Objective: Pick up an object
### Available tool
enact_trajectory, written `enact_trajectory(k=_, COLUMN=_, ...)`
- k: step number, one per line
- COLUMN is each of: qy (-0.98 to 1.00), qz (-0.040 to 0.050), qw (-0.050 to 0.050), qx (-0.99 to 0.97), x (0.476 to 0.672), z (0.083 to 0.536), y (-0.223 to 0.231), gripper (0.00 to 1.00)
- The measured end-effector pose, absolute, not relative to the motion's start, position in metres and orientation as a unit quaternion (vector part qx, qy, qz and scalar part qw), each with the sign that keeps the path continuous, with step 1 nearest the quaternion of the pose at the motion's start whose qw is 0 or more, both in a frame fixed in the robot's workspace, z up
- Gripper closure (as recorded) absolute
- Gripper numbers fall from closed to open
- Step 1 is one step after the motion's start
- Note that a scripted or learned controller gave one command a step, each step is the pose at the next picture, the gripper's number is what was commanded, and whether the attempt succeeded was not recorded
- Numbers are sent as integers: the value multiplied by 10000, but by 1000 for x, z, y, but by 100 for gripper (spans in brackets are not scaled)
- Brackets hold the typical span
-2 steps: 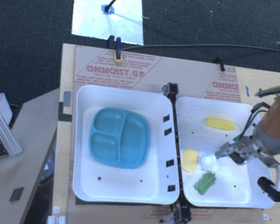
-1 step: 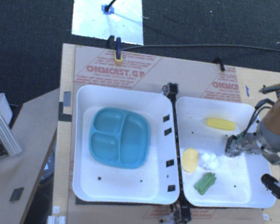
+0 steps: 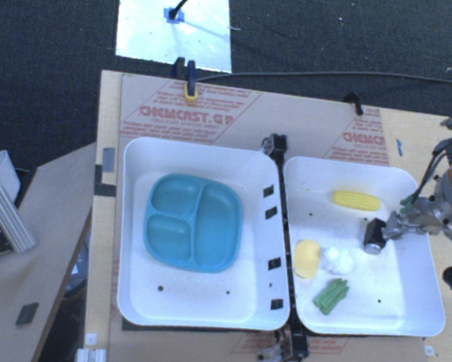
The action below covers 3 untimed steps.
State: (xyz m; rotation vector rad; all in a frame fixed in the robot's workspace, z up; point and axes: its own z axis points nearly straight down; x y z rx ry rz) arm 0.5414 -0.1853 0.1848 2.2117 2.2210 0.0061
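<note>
Where the right bin (image 3: 404, 309) sits closest to the camera, a green leafy-looking piece (image 3: 331, 296) is found lying flat. It's probably light, bumpy plastic that could be pinched across its narrow width, tbh. Just behind it a white crumpled wad (image 3: 338, 261) is seen right beside a pale yellow lump (image 3: 307, 259) on the divider side. The wad is judged soft and squashy, so it could be grabbed almost anywhere, while the lump looks smooth and rounded and might get squirted out if it's squeezed off-centre. Over in the left bin (image 3: 144, 288) a blue divided plate (image 3: 195, 223) is laid flat, stiff and low, with little to be gripped but its rim. Further back, the gripper (image 3: 411, 220) is hung over the right bin's right-hand side, and whether the claw is open or clenched can't be told; nothing can be made out in it. Farthest off, a yellow corn cob (image 3: 356, 200) is laid crosswise near the back wall, apart from the rest. It's likely light and ridged, best taken across its middle. Counted up: two bins, one plate, four loose pieces, one of each.
</note>
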Motion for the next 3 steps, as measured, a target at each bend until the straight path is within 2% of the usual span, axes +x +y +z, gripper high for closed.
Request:
enact_trajectory(k=1, qy=7087, qz=14, qw=29, qx=7055, x=543, z=222, y=-186, gripper=100)
enact_trajectory(k=3, qy=7112, qz=17, qw=3, qx=7030, x=548, z=238, y=-73, gripper=100)
